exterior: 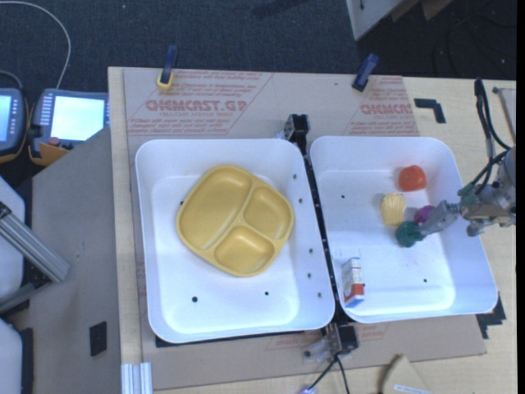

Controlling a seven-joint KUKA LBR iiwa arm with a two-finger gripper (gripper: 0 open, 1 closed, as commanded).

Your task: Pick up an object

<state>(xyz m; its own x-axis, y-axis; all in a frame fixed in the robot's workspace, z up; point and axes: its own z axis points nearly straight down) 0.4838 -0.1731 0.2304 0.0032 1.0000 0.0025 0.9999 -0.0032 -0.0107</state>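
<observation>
The right bin [426, 298] holds several small objects. An orange piece [412, 177] lies toward the back and a yellow ridged piece [393, 209] sits just below it. A purple piece [423, 215] and a dark green piece [407, 235] lie close together right of the yellow one. A small red and white carton [353, 280] rests near the bin's front left corner. My gripper [433, 222] reaches in low from the right, its tip right against the purple and green pieces. Its grey body partly covers them.
The left bin [164, 294] bears a yellow divided plate [236, 218]. A black divider [317, 220] runs between the two bins. Cables [490, 150] hang along the right side near the arm. Clamps hold the cardboard base at the back edge.
</observation>
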